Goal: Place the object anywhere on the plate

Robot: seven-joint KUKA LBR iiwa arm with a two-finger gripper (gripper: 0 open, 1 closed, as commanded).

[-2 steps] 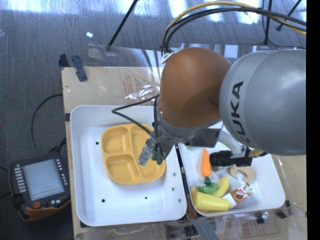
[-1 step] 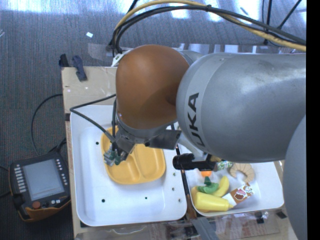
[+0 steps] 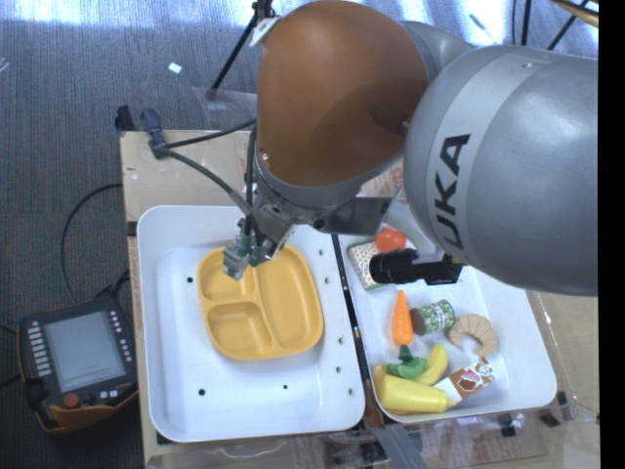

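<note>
The arm (image 3: 391, 135) hides the right bin's (image 3: 537, 350) far end beyond the fingers (image 3: 244, 254); whatever they grip is too small to identify.

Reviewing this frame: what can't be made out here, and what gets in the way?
- Gripper over the yellow plate: too small and blurred in the camera view to tell whether it carries anything.
- Upper part of the right bin: hidden by the arm.
- Packet and orange item: partly covered by the arm, so unidentifiable.
- Pendant screen: too small to read.
</note>
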